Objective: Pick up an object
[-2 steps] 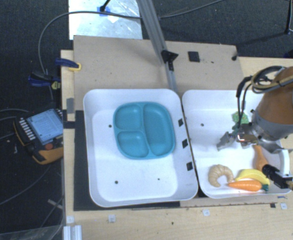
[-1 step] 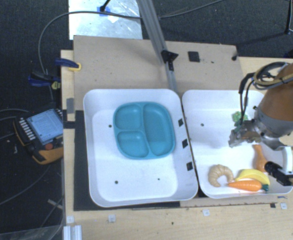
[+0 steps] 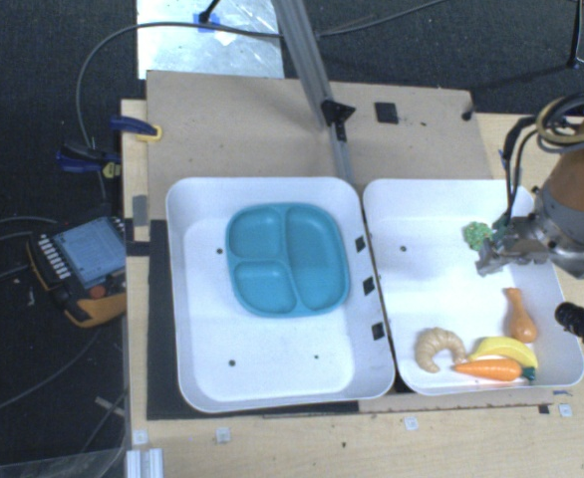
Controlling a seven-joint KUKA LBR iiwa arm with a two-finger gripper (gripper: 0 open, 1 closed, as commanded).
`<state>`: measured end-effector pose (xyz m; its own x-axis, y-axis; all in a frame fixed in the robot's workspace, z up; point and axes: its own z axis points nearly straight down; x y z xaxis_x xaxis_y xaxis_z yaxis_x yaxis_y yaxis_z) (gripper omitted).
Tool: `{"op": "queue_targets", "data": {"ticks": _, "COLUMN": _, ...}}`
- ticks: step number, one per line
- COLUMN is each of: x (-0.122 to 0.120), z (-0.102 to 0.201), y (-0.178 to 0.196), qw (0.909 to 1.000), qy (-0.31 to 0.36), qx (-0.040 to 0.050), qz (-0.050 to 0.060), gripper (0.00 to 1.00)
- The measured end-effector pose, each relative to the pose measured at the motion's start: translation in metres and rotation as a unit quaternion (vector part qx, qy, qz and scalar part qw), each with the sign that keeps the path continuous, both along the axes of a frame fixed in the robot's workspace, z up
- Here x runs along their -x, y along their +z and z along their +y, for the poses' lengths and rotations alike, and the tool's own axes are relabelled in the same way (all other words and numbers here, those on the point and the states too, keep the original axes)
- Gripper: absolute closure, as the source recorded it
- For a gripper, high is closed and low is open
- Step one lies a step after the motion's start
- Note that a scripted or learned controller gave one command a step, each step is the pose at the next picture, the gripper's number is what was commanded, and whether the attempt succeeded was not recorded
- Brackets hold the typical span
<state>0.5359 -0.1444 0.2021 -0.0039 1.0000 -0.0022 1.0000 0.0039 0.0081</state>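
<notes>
Orange carrot (image 3: 489, 369) w/ green tip, yellow banana (image 3: 505, 349) touching, croissant (image 3: 438, 347) beside

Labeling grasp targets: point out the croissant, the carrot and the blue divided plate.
croissant (image 3: 439, 347): camera view, middle of its curved body.
carrot (image 3: 489, 369): camera view, middle of the orange root.
blue divided plate (image 3: 262, 287): camera view, floor of the lower-left compartment.

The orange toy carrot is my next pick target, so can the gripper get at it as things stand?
Probably yes: the orange toy carrot lies uncovered, but the yellow banana touches it, crowding the gripper.
</notes>
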Motion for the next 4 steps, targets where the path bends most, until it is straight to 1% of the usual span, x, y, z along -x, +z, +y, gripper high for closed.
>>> {"op": "queue_targets", "data": {"ticks": 1, "x": -0.001, "z": 0.0, "y": 0.015, "qw": 1.0, "qy": 0.0, "qx": -0.0007, "qz": 0.002, "gripper": 1.0}}
{"op": "queue_targets", "data": {"ticks": 2, "x": -0.011, "z": 0.057, "y": 0.01, "qw": 1.0, "qy": 0.003, "qx": -0.0021, "qz": 0.003, "gripper": 1.0}}
{"op": "queue_targets", "data": {"ticks": 4, "x": -0.034, "z": 0.162, "y": 0.03, "qw": 1.0, "qy": 0.004, "qx": -0.0022, "qz": 0.002, "gripper": 1.0}}
